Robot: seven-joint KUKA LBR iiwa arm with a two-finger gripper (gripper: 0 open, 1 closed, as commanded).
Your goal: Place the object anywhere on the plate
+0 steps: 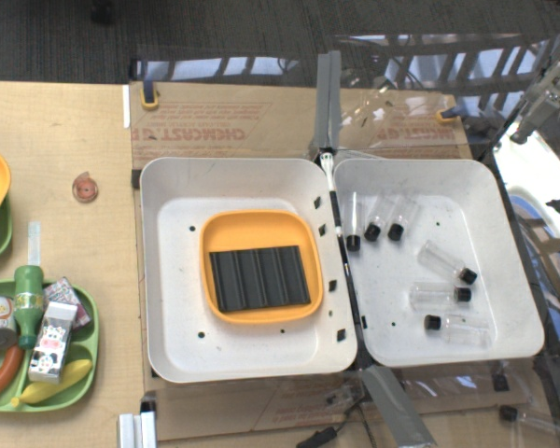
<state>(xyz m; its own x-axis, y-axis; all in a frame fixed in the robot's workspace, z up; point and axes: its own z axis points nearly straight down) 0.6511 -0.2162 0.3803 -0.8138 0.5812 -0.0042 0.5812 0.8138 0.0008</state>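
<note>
Nearest the camera, a green tray [87, 373] of toy food sits on the wooden bench [56, 138]. Beside it, the two white bins touch edge to edge. The right bin [392, 283] holds six clear vials with black caps: three lie scattered at its near right side [448, 295], three cluster at its far left [378, 222]. The left bin [173, 278] holds the orange plate [261, 224], which carries a dark ribbed pad [261, 278]. No vial touches the plate. Farther back lies printed cardboard [205, 129].

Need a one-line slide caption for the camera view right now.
Orange plate in left bin; clear black-capped vials scattered in right bin.
</note>
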